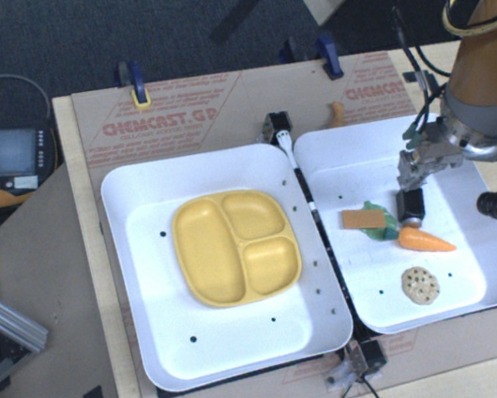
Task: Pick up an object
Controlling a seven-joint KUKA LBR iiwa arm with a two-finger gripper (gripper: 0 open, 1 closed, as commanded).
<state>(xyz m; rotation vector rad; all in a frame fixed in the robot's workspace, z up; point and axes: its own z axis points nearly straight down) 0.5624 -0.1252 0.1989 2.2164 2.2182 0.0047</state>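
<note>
Gripper low in the right bin, hung from the grey-and-orange arm reaching in from the right of the camera view; black fingers close together and pointing down, with nothing seen between them, though from this slant cannot tell whether quite shut or slightly parted. Toy carrot directly below the fingertips in the picture, that is, toward the near rim of the bin, just beside and perhaps touching; contact not readable from here. Long axis of the carrot slanted: green leafy end up and to the left, orange tip down and to the right, pointing toward the bin's near right corner. Flat brown piece lying just left of the leaves, touching or overlapping them. Round speckled cookie further toward the near rim, apart from the carrot. Yellow divided plate alone in the left bin, well apart from the gripper. Judged nearest candidate: the carrot, calling for a small shift toward the near rim and a grip across its slanted axis.
</note>
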